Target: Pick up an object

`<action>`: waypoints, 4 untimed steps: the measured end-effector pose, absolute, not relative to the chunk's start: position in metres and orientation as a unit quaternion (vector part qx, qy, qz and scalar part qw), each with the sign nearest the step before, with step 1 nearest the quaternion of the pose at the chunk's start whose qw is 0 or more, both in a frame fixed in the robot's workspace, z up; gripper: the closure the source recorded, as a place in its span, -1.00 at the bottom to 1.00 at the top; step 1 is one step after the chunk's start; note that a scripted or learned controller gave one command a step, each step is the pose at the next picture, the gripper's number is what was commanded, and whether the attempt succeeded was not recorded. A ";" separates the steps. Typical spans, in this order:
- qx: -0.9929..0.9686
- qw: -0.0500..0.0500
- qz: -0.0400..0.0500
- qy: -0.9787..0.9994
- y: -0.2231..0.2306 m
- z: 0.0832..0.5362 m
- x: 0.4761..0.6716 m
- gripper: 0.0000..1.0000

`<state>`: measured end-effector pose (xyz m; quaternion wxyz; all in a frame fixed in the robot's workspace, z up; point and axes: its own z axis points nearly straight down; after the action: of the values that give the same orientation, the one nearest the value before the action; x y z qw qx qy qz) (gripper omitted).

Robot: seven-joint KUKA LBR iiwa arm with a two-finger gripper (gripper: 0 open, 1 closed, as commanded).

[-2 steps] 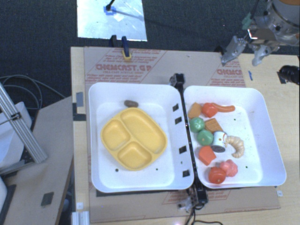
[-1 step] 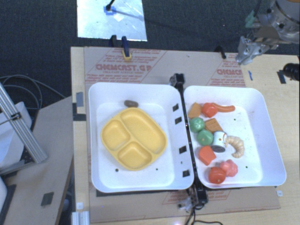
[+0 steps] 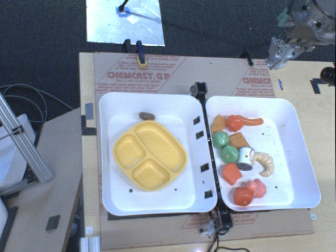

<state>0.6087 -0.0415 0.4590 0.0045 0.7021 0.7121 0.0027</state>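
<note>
Nothing has been picked up yet, so the whole task is left. Farthest from the gripper (image 3: 277,54), down and well to its left, the left bin (image 3: 113,193) holds a yellow divided plate (image 3: 150,155) with a small brown piece (image 3: 146,116) by its far edge. The right bin (image 3: 302,156) lies below the jaws and holds the candidates: two green balls (image 3: 224,146), an orange-red carrot-like piece (image 3: 242,122), a red block (image 3: 231,174), a tomato (image 3: 242,195) and a pale shrimp (image 3: 264,163). The carrot-like piece is nearest, below and slightly left of the jaws, well apart. The gripper hangs over the bench beyond the bin's far rim, carrying nothing; how far the jaws stand open I cannot tell.
</note>
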 end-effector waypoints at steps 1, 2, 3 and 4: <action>0.702 0.004 0.003 0.712 -0.042 0.459 0.609 -1.00; 0.703 0.000 0.001 0.711 0.046 0.415 0.658 -1.00; 0.704 0.003 0.002 0.710 0.040 0.430 0.657 1.00; 0.702 0.004 0.003 0.712 0.041 0.441 0.657 1.00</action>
<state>0.6570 0.0405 0.4407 0.0040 0.7025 0.7117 0.0030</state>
